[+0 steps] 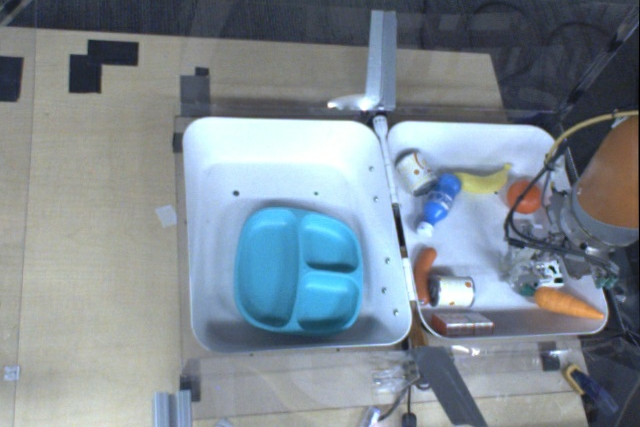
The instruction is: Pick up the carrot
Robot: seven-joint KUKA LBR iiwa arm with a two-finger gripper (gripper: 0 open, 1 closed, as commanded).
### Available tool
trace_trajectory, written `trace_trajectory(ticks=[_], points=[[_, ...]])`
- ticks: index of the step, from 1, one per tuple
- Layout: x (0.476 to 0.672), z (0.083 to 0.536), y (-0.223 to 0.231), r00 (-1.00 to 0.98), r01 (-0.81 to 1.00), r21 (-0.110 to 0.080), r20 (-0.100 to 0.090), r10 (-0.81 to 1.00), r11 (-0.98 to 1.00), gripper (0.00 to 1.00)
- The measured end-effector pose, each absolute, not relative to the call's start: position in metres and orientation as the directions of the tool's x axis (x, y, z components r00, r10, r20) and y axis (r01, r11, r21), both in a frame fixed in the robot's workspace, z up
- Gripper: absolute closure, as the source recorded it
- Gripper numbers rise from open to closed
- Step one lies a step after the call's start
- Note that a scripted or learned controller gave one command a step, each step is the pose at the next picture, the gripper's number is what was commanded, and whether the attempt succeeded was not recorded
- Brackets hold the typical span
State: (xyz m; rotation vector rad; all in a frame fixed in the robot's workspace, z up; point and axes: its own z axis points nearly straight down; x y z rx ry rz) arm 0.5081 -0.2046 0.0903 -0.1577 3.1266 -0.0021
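While the arm leans in from the right, its end effector [537,267] hangs low over the right bin [470,140], near that bin's right wall. Honestly can't tell how far apart it's spread or if it's got anything, it's just a tangle of metal and cables from up here. The carrot [568,302] lies flat on the bin floor just below it, near the front right corner, pointy end toward the right. Same bin also has a blue bottle [438,200], a banana [482,179], a small can [452,291] and a red pepper-looking thing [424,262] by the left wall. Left bin [290,140] holds a teal divided plate [297,268]. Both bins sit side by side on the wooden surface [90,245].
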Motion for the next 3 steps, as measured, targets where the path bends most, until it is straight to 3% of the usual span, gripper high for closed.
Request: trace_trajectory(ticks=[1,2,3], points=[[0.531,0.09,-0.203,-0.945,-0.328,-0.006,-0.01,-0.328,0.945,1.0],[0.528,0.091,-0.145,-0.818,-0.575,-0.015,-0.014,-0.575,0.818,1.0],[0.555,0.09,-0.206,-0.533,-0.846,-0.017,-0.008,-0.846,0.533,1.0]])
